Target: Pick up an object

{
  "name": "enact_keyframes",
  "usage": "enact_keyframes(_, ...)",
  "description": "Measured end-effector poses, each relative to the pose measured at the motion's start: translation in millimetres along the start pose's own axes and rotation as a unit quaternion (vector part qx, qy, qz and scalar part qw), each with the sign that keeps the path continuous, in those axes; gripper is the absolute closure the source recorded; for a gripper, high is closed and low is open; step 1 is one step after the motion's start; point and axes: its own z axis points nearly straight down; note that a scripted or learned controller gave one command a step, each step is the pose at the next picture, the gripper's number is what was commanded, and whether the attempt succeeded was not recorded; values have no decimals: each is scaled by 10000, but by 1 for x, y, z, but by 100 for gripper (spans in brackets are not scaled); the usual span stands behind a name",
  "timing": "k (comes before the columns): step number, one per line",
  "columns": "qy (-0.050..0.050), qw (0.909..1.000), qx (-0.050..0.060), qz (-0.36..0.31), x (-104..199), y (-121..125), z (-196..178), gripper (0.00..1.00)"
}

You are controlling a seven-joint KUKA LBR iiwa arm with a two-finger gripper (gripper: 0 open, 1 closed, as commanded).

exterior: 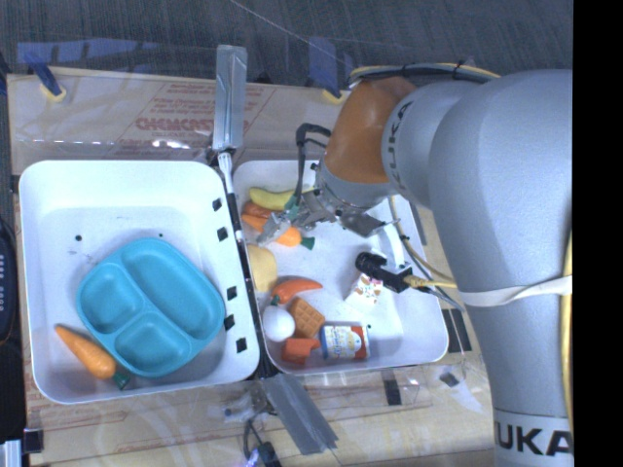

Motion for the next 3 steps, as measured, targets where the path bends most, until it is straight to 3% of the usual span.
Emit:
enact_keyframes(1, -15, 9903, -18, 1388, -40, -11, -9, 0)
enact_keyframes(2, -7, 9870, -12, 1610, -44, 22, -1, 0)
enact_keyframes(3, -7, 9873, -30, 1586, -44, 24, -14, 100)
